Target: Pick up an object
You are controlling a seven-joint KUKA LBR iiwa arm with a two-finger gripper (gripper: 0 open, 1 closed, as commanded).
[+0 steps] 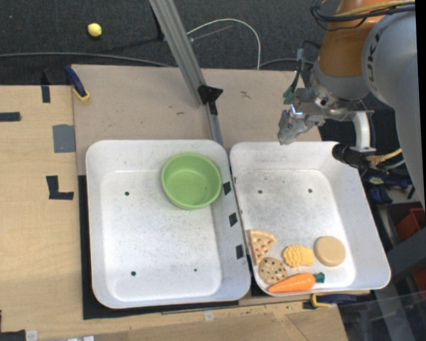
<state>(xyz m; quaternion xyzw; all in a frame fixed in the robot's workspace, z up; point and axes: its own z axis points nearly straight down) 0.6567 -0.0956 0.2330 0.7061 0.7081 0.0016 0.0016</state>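
The counter is light wood with bits of dark tape on it, and a brown board lies under 2 white bins. Behind the counter the floor is dark, and a small yellow ball sits there. A grey metal pole slants down to the spot where the 2 bins meet.

The left bin holds 1 green bowl. The bowl sits upright near the far right part of that bin.

The right bin holds 5 toy foods, all bunched in its near corner. An orange carrot lies flat along the near wall. Its long side runs left to right, with the pointy tip to the left and the green end to the right. Just behind it are a brown cookie, a pizza slice, a bumpy yellow piece and a round tan piece. The pizza slice points toward the near wall.

The gripper hangs over the far edge of the right bin, well apart from the foods. Whether its fingers are open or closed I cannot tell. Nothing can be seen in them.
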